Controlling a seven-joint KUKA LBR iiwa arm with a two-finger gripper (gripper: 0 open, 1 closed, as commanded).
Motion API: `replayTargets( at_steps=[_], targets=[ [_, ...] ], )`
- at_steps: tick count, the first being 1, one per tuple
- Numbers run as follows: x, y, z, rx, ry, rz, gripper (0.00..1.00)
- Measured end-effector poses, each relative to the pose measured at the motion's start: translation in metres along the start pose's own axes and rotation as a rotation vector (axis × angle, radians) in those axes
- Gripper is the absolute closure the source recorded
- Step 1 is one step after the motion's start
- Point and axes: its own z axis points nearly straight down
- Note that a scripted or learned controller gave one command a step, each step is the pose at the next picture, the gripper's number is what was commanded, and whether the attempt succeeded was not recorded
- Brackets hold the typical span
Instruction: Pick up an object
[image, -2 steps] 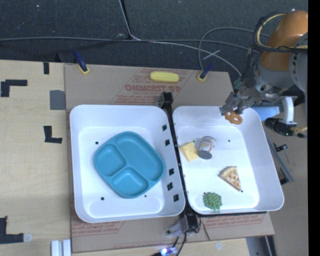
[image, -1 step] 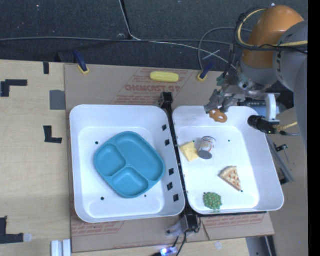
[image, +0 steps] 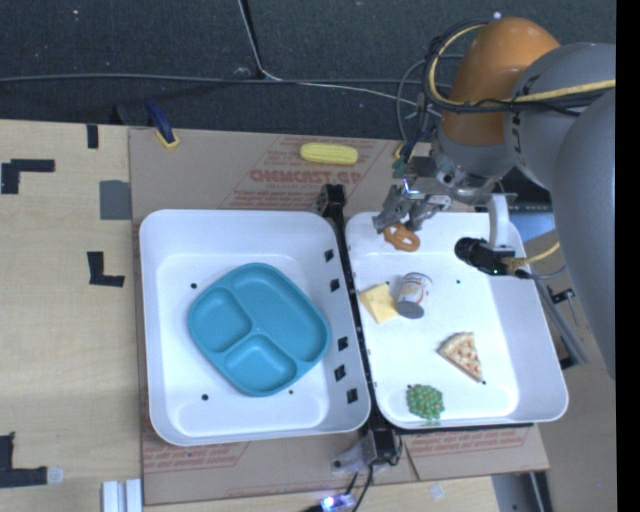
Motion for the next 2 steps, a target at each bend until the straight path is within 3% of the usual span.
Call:
replayTargets(
  at_steps=[2],
  targets=[
    [0.118, -0.010, 0.012, 0.000, -0.001, -0.001, 1.00]
  ],
)
